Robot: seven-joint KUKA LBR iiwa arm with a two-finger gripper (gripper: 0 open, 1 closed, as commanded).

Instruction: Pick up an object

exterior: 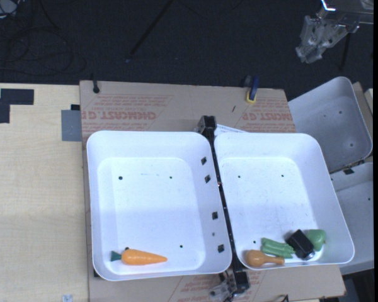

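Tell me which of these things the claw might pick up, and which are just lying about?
For the job:
- orange carrot, left bin
- green pod, right bin
- tan gourd
- black block
- green lump
- claw, raised far off

Lying about:
- cardboard sheet
- yellow clamp

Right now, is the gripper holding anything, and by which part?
Nothing held. The gripper hangs far above the bins; the carrot lies in the left bin.
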